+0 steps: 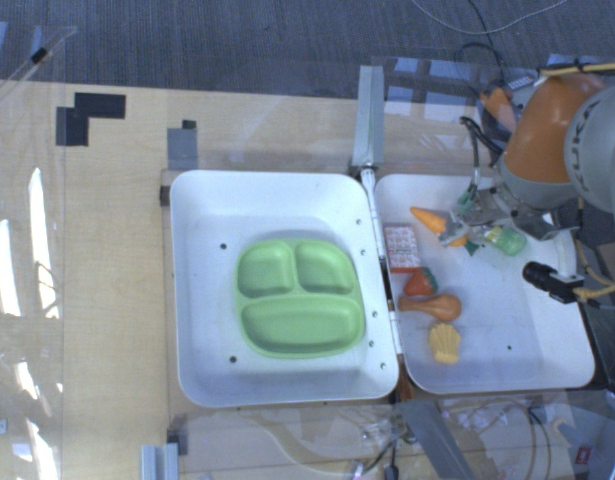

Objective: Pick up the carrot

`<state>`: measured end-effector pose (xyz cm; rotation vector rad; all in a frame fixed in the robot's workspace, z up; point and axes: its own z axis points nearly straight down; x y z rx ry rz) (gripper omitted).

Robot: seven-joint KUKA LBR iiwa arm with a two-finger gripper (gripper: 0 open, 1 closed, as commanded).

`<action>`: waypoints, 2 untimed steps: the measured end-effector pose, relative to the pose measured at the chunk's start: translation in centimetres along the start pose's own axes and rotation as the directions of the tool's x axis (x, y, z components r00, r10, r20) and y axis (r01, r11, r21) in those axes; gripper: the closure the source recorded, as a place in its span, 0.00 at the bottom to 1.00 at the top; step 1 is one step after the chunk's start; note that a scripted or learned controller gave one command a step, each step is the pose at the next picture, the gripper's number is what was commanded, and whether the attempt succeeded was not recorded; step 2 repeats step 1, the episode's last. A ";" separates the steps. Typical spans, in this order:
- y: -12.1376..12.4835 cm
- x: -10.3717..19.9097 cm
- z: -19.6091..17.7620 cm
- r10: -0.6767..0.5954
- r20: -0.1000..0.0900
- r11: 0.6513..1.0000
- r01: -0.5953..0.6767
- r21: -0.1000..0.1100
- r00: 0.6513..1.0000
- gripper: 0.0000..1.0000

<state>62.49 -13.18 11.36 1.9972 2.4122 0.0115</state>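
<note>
We see the gripper [471, 218] low over the upper part of the right bin [547, 358], its tip at the thick end of the carrot [428, 219], which lies on the bin floor pointing left; we cannot tell whether it is open or closed. Below the carrot lie a wafer packet [401, 247], a strawberry [419, 283], a squash [434, 306] and a corn cob [445, 343]. The left bin [197, 268] holds a green divided plate [299, 297].

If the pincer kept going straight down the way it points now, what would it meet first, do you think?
Most likely the carrot: the pincer sits low in the right bin, right at the carrot's thick end. Depth is hard to judge from this slanted view.
</note>
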 end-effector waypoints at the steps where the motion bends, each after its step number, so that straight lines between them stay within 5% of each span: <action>1: 3.0 5.1 -7.8 0.141 -0.001 0.990 -0.141 0.004 0.990 1.00; 2: 3.0 5.1 -7.8 0.141 -0.001 0.990 -0.141 0.004 0.990 1.00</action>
